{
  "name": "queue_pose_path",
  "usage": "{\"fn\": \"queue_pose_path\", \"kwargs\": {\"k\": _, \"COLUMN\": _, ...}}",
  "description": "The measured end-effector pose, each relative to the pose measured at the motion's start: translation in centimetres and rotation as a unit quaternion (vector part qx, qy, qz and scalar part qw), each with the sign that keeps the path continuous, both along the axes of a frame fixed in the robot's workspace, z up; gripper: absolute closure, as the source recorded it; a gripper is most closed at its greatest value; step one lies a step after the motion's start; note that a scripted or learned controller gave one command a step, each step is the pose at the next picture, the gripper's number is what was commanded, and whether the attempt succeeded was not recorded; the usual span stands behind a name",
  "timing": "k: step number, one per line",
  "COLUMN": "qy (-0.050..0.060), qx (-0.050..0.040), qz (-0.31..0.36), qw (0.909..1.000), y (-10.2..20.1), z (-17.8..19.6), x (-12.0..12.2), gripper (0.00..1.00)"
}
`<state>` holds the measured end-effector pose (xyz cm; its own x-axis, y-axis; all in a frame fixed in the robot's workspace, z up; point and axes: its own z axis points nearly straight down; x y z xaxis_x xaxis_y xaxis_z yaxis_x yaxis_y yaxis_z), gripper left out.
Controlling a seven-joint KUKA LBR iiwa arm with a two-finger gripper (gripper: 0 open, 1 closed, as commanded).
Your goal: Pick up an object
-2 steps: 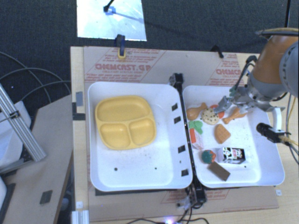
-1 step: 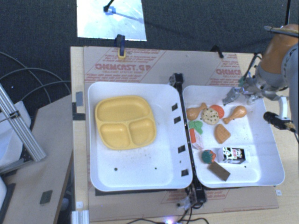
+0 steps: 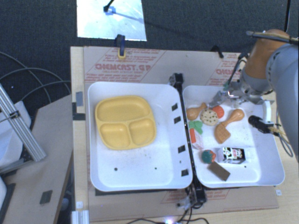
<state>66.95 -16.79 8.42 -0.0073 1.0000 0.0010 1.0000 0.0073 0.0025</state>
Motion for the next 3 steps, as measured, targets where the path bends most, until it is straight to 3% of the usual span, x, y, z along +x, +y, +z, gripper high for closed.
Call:
{"fn": "queue_pose_path", "kwargs": {"k": 1, "qy": 0.000, "qx": 0.0006, "qz": 0.000, "qw": 1.0000, "y": 5.4, "z": 0.1, "x": 0.0, "gripper": 0.00}}
{"fn": "queue_pose_path", "kwargs": {"k": 2, "qy": -0.001, "qx": -0.0042, "qz": -0.007, "qw": 1.0000, "y": -4.6, "z": 5.2, "x": -3.7, "gripper": 0.00}}
{"fn": "queue_pose_path", "kwargs": {"k": 3, "qy": -0.001, "qx": -0.0009, "qz": -0.001, "qw": 1.0000, "y": -3.8, "z": 3.7, "x": 0.1, "gripper": 0.00}}
